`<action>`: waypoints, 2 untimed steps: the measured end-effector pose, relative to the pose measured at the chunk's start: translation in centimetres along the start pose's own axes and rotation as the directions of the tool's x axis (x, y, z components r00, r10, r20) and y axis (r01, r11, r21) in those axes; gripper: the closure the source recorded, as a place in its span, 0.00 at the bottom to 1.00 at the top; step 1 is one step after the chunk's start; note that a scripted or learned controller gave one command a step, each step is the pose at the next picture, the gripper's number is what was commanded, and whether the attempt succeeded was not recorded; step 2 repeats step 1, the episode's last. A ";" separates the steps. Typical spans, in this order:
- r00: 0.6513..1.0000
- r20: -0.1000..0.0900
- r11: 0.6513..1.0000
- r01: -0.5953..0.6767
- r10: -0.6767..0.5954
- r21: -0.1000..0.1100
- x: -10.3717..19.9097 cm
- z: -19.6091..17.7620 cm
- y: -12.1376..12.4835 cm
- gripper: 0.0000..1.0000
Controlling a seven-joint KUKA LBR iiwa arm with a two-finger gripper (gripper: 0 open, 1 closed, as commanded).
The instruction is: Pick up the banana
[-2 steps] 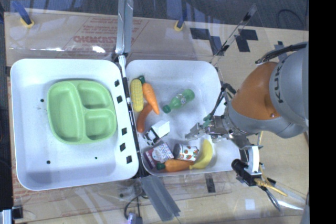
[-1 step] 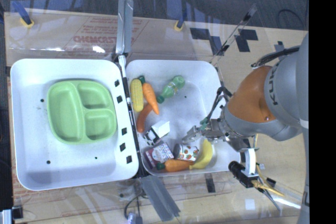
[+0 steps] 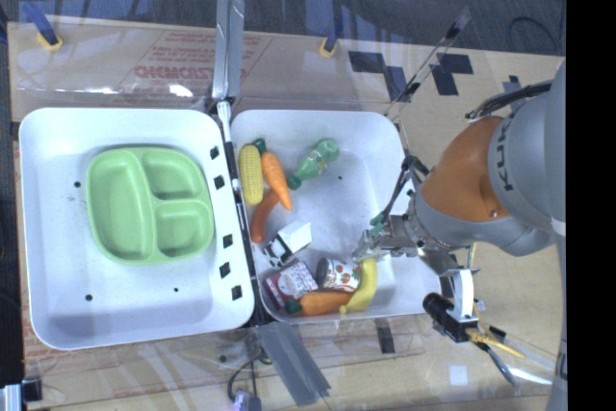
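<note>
The yellow banana lies at the front of the right bin, curved, its upper end pointing toward the bin's right wall. My gripper hangs just above and behind that upper end, at the bin's right side. Nothing is visibly held by it. The grey arm with its orange band reaches in from the right.
Beside the banana sit a small printed can, an orange carrot and a red packet. Farther back lie a white box, corn, another carrot and a green bottle. The left bin holds a green divided plate.
</note>
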State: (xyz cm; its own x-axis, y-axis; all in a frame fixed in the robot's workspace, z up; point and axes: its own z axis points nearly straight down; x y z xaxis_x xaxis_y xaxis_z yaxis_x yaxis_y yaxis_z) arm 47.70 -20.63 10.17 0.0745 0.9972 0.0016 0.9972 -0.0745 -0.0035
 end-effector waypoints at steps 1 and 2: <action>0.985 0.000 0.985 -0.175 0.175 -0.001 6.2 -12.8 7.1 1.00; 0.985 0.000 0.985 -0.175 0.175 -0.001 6.2 -12.8 7.1 1.00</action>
